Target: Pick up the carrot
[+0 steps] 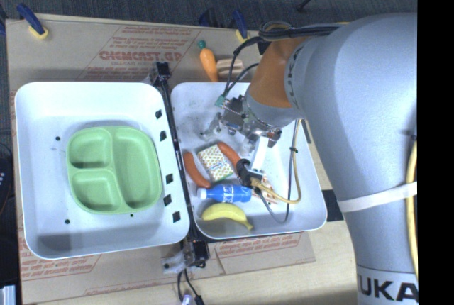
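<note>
— So where is the carrot (207,63)?

— Outside both bins, lying on the cardboard (106,55) just beyond the far rim of the right bin (305,215), green tip pointing away. It is above and a little left of the gripper (228,114) in the camera view, apart from it, touching nothing the gripper has.

— And the gripper itself?

— Low inside the right bin near its far end. Whether it is open or closed, I cannot tell; the wrist hides too much.

— What lies on the gripper's near side?

— A patterned packet (216,162) between two hot dogs (192,169), then a blue bottle (227,193), then a banana (225,215) at the near wall.

— The left bin (35,154)?

— Well to the gripper's left, holding a green divided plate (113,169).
</note>
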Controlling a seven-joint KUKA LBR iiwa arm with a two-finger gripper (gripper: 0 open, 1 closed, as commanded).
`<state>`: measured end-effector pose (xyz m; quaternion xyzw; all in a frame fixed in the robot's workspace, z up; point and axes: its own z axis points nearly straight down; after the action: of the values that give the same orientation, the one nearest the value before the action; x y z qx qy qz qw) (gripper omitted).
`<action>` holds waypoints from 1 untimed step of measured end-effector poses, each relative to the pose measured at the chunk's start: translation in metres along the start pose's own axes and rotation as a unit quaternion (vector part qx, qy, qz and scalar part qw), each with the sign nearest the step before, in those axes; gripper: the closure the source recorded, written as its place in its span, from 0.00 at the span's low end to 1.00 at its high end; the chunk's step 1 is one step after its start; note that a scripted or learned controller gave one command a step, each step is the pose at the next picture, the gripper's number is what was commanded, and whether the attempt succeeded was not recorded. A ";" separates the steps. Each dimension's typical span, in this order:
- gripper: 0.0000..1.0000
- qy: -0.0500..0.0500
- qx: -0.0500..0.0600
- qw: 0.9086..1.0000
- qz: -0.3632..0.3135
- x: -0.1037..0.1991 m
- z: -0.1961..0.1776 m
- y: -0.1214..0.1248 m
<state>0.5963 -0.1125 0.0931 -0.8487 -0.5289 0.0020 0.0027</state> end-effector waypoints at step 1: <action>0.00 0.001 -0.002 1.000 -0.011 0.091 -0.100 0.015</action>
<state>0.6508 -0.0378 0.1927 -0.8426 -0.5385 0.0004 0.0011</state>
